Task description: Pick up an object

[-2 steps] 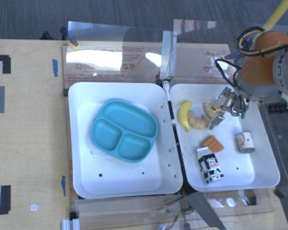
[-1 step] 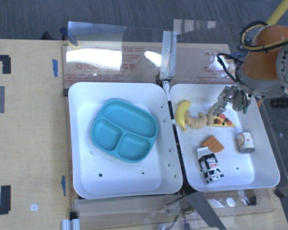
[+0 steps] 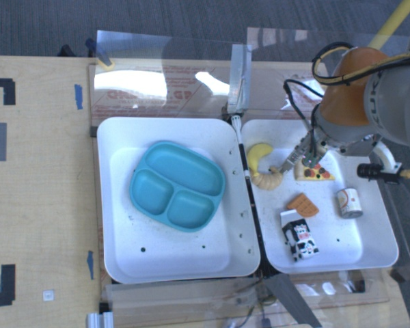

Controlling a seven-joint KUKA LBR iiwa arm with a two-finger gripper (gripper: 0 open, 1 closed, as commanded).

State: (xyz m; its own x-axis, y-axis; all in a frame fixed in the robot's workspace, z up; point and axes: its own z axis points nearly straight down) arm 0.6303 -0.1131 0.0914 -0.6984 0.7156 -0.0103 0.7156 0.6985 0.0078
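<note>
While the claw [image 3: 295, 161] hovers, a croissant [image 3: 268, 179] lies beside

The left white bin [image 3: 116, 183] holds a blue plastic divided plate [image 3: 178, 185]. In the right white bin [image 3: 376, 241] the tool [image 3: 302, 157] is low between a yellow banana [image 3: 259, 155], a tan croissant [image 3: 267, 178] and a pizza slice [image 3: 316, 173]. Near them lie an orange cracker [image 3: 303, 205], a small can [image 3: 348, 202] and a black-and-white carton [image 3: 298, 235].

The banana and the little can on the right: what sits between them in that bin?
In the camera view, between the banana and the can lie the gripper and a pizza slice toy.
</note>
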